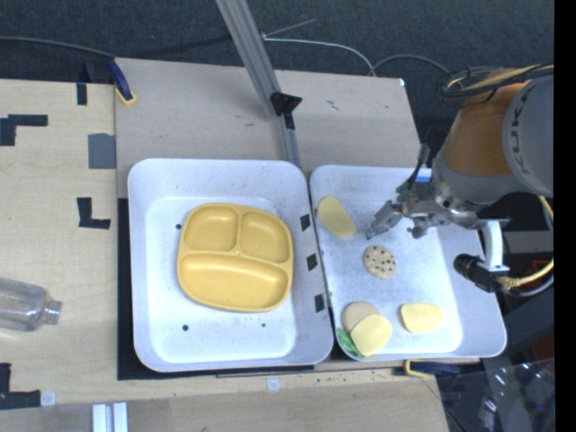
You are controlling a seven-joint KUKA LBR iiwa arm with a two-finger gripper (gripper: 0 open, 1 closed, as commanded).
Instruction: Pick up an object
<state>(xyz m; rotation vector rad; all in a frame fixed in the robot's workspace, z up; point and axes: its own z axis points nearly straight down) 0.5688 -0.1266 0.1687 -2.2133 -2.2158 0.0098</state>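
Two shallow white bins stand side by side: the left bin [148, 241] and the right bin [468, 322]. The left bin has one yellow divided plate [236, 256] with three compartments. The right bin has one chocolate-chip cookie [380, 262] just below the gripper [397, 220], and four pale yellow food pieces [337, 216], [420, 317], [371, 333], [357, 312].

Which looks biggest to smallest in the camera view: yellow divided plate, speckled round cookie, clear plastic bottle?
1. Yellow divided plate, clearly largest.
2. Clear plastic bottle, partly cut off by the frame edge.
3. Speckled round cookie, smallest.
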